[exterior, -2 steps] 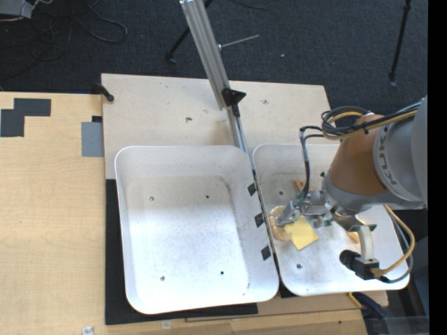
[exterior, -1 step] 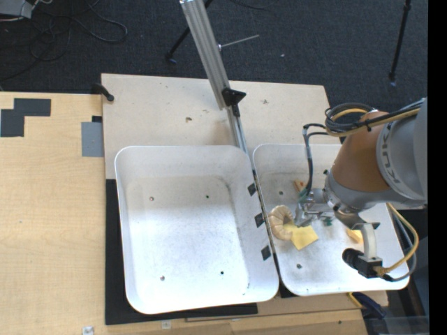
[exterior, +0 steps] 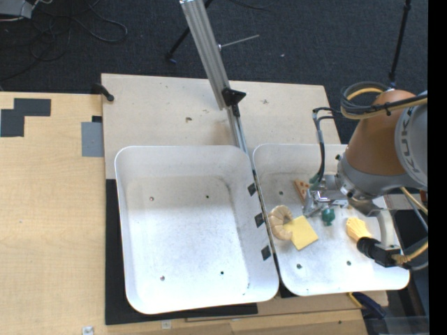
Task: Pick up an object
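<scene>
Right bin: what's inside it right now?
The right bin holds a yellow block touching a tan round object, a small green piece and a yellow item. The arm covers the bin's far right part.

The grey arm (exterior: 391, 145) is reaching in from the right, its orange band above the wrist, the gripper (exterior: 320, 199) pointing down-left below it.
</scene>
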Controlling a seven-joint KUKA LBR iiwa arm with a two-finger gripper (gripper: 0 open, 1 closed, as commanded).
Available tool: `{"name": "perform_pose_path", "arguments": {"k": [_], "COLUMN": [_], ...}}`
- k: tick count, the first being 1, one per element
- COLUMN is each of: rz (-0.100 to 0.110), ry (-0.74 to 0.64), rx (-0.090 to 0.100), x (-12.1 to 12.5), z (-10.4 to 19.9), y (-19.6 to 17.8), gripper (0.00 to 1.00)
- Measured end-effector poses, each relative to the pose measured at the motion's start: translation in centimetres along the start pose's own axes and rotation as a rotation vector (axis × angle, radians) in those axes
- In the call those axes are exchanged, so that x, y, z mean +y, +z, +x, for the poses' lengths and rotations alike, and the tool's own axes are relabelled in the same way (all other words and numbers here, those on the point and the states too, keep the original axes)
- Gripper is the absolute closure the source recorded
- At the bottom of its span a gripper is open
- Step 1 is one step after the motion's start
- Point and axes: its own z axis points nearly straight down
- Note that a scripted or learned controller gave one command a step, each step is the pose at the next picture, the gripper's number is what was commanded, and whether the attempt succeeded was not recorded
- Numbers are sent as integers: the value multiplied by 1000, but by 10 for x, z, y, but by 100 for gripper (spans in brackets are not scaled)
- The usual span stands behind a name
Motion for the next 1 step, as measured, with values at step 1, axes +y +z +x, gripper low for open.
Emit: {"name": "perform_pose_path", "arguments": {"k": [1], "rz": [0], "ry": [1], "rx": [0], "x": [1], "z": [-1], "y": [-42], "gripper": [100]}}
